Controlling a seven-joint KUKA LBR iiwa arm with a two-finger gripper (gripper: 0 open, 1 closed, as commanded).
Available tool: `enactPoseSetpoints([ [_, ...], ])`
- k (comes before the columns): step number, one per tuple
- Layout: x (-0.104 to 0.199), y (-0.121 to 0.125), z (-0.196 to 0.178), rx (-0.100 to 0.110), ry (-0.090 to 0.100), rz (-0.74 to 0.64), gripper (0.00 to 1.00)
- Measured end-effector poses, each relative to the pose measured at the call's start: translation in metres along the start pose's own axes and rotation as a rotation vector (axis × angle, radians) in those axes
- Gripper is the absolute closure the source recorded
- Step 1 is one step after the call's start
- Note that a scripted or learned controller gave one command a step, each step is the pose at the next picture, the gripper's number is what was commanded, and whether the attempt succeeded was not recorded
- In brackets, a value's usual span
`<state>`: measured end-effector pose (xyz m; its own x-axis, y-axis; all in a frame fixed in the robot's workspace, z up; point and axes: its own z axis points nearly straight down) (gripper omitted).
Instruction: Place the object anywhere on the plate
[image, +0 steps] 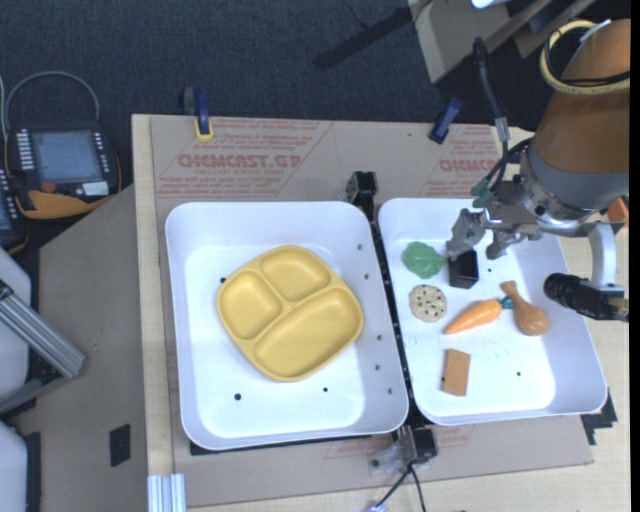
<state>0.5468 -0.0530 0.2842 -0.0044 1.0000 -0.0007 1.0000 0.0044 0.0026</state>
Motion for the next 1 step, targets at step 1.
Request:
enactPoseSetpoints([
  [1,0.0503,0.0047,0.0205,0.007,0.002,0.000,1.00],
])
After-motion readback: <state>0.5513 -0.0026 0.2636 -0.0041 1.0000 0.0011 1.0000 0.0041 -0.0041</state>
